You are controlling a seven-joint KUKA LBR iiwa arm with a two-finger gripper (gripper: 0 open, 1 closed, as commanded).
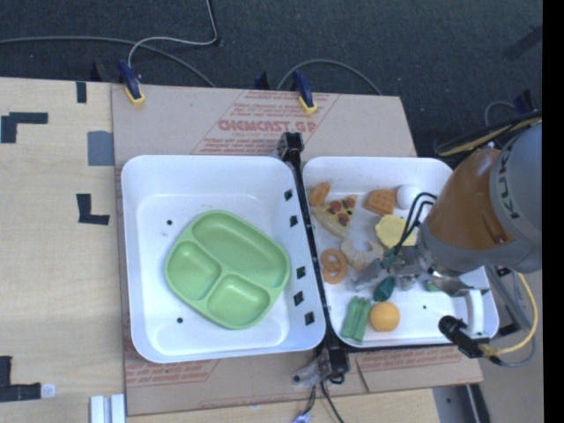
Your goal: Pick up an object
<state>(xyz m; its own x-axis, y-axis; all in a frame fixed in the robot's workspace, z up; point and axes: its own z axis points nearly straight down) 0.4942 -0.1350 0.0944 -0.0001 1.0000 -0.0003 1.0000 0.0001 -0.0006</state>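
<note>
glossy green 3-compartment plate (227, 269) mid left bin (141, 236), gripper (388, 271) low in right bin (423, 164) among toy foods, finger state unclear, round orange (384, 316) near front edge

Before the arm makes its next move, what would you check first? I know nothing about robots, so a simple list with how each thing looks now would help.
1. Gripper over the right bin, where the objects lie: ok.
2. Fingers open or shut: cannot tell, the wrist hides them.
3. Anything held yet: cannot tell, nothing is seen between the fingers.
4. A target free of neighbours: not ok. The orange ball touches the green piece, and the pretzel and pizza slice lie close together.
5. Left bin as a drop spot: ok, it holds a green divided plate lying flat.
</note>
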